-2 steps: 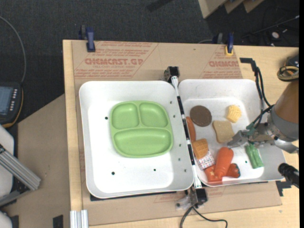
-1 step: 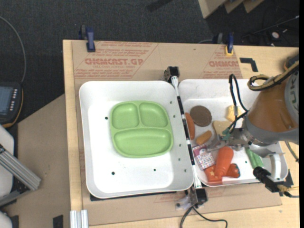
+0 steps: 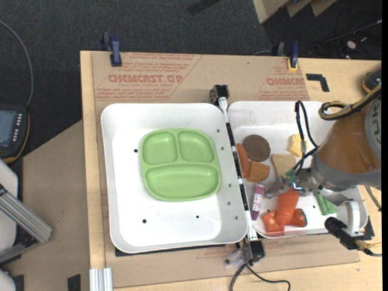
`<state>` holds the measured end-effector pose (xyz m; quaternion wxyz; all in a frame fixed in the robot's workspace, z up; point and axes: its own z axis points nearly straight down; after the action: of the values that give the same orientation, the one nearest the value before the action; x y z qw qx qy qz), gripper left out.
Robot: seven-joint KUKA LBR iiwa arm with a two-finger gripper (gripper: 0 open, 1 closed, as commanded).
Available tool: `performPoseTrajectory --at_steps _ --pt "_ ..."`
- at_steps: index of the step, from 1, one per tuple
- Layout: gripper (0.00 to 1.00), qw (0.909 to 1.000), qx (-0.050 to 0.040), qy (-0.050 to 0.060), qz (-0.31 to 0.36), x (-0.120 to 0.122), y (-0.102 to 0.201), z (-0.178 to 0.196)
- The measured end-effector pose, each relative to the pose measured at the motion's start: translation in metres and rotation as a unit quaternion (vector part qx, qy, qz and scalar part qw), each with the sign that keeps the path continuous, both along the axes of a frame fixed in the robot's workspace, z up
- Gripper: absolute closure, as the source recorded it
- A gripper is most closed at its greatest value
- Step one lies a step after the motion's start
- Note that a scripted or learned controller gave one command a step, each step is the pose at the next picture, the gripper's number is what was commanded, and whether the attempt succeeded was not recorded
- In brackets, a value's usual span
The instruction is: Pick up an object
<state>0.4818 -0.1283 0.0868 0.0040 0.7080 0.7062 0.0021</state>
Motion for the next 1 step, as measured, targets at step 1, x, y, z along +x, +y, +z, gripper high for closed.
performPoseTrajectory --at_steps 1 --pt "1.0 1.0 0.0005 0.002 0.001 -0.0017 0.0013 0.0089"
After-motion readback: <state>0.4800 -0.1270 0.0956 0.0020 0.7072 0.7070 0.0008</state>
